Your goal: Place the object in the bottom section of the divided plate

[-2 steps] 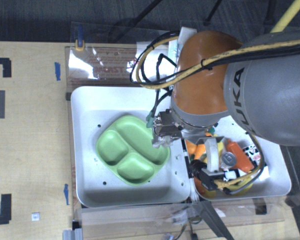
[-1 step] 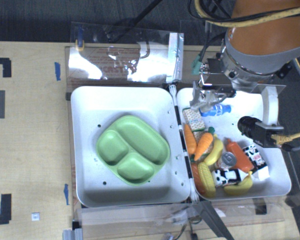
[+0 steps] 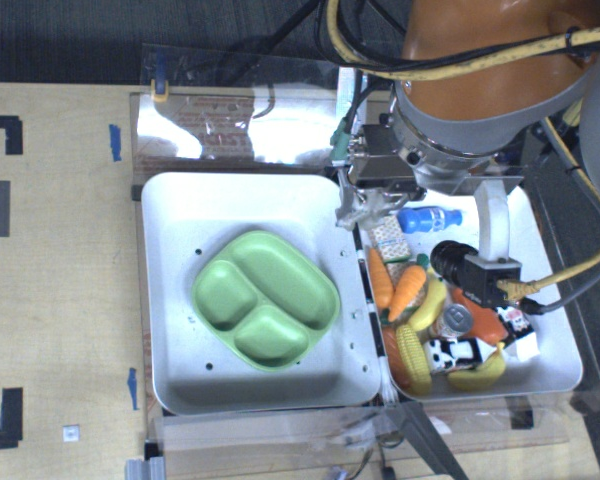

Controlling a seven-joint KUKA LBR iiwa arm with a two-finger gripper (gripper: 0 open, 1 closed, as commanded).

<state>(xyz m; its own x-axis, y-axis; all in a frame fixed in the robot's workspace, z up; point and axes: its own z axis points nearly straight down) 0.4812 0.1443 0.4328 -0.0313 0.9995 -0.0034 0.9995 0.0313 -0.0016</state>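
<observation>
My gripper (image 3: pixel 358 206) hangs at the divider between the two bins, around 1 o'clock of frame centre; whether it is released or clenched I cannot tell. Left bin (image 3: pixel 180 218): green divided plate (image 3: pixel 266 297), three sections, nothing in them. Right bin (image 3: pixel 555 358): cluttered pile of toy food, carrots (image 3: pixel 395 288), corn (image 3: pixel 412 350), banana (image 3: pixel 480 370), plus a blue-capped bottle (image 3: pixel 430 218) at 12 o'clock of the pile. The task object is somewhere in that right-bin pile; which item, unclear. Wooden surface (image 3: pixel 60 268) at 9 o'clock.
</observation>
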